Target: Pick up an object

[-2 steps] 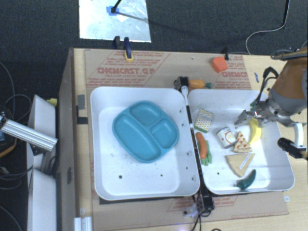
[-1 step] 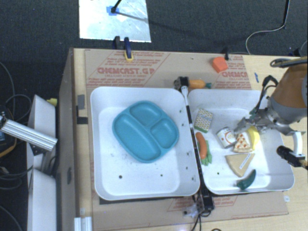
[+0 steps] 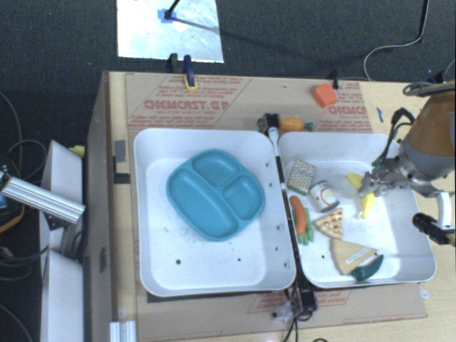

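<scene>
My gripper (image 3: 371, 184) hangs low in the right bin (image 3: 417, 262), near its right side. A yellow banana-like piece (image 3: 367, 205) lies just below it and a smaller yellow piece (image 3: 354, 180) sits at its left; whether either touches the gripper is unclear. Further left in the same bin are a checkered packet (image 3: 301, 174), a small can (image 3: 323, 194), a carrot (image 3: 299, 216), a pizza slice (image 3: 330, 224), a tan bread wedge (image 3: 350, 254) and a green pepper (image 3: 368, 268).
The left bin (image 3: 153, 262) holds a blue divided plate (image 3: 215, 193). A divider rail (image 3: 282, 191) separates the bins. An orange block (image 3: 325, 95) and another carrot-like toy (image 3: 292, 125) lie on the board behind the bins.
</scene>
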Controlling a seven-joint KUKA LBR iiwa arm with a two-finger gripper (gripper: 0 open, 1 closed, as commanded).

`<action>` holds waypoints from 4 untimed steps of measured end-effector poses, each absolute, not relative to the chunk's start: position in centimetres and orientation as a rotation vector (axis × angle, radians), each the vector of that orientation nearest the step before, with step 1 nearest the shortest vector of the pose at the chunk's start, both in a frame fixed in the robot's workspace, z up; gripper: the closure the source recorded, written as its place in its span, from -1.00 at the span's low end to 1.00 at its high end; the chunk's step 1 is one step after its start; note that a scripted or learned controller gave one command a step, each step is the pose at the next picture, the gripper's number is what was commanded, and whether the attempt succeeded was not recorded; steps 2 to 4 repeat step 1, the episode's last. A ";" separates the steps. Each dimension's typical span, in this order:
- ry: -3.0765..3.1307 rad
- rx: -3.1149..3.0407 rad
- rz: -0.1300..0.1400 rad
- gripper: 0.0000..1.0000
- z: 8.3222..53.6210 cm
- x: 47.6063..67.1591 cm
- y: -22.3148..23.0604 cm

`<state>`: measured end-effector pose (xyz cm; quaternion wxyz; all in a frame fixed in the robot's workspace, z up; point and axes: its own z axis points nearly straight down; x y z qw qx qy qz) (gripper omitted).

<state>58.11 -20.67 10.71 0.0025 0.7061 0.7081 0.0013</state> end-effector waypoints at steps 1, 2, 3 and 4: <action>2.217 2.210 0.009 1.00 9.3 56.0 -15.6; 2.217 2.210 0.009 1.00 9.3 56.0 -15.6; 2.217 2.210 0.009 1.00 9.3 56.0 -15.6; 2.217 2.210 0.009 1.00 9.3 56.0 -15.6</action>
